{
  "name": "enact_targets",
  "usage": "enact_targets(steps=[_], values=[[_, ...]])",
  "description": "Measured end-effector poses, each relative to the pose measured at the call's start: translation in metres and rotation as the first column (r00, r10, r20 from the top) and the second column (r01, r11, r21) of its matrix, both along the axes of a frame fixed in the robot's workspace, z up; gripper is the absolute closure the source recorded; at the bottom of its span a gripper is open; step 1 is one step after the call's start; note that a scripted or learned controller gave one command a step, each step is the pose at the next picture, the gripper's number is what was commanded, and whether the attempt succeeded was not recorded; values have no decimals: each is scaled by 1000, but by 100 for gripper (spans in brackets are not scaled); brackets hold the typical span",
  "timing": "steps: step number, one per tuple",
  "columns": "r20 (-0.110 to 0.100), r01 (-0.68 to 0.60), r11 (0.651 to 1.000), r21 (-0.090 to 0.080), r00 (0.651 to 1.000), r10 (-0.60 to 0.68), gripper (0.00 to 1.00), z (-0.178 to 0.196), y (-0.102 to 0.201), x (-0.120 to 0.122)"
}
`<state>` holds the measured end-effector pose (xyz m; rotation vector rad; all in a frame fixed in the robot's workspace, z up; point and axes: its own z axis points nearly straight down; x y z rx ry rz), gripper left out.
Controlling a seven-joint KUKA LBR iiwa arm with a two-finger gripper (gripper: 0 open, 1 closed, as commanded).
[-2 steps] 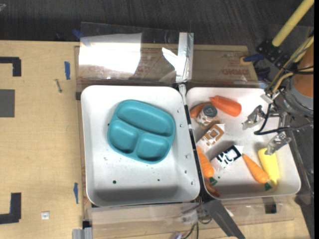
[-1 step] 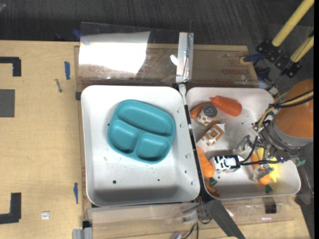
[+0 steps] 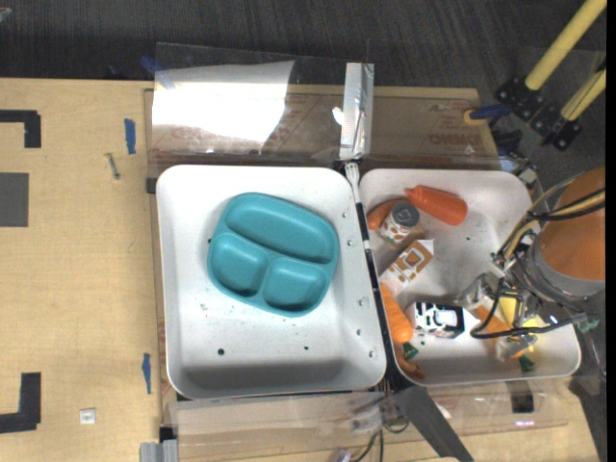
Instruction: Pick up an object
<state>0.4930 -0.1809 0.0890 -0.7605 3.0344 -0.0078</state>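
The right bin [image 3: 486, 189] holds several small items. An orange bottle [image 3: 438, 203] lies near its back wall, with a small grey-lidded jar [image 3: 402, 219] beside it. A brown and white carton [image 3: 409, 261] lies in the middle. An orange carrot [image 3: 397, 321] rests along the left wall, and a black and white object [image 3: 438, 320] sits next to it. My gripper [image 3: 502, 308] hangs low over the bin's right side, just right of the black and white object, tangled in cables. A small yellow and green item [image 3: 521, 346] lies under it.
The left bin [image 3: 183, 258] holds a teal divided plate [image 3: 272, 251]. A clear plastic sheet [image 3: 226, 109] stands behind the bins. The arm's orange band [image 3: 577, 239] overhangs the right bin's right wall. Yellow poles [image 3: 568, 37] stand at the back right.
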Motion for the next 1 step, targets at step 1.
enact_targets(steps=[1], values=[[13,-3,1000,0,1000,3,100,13,2,5]])
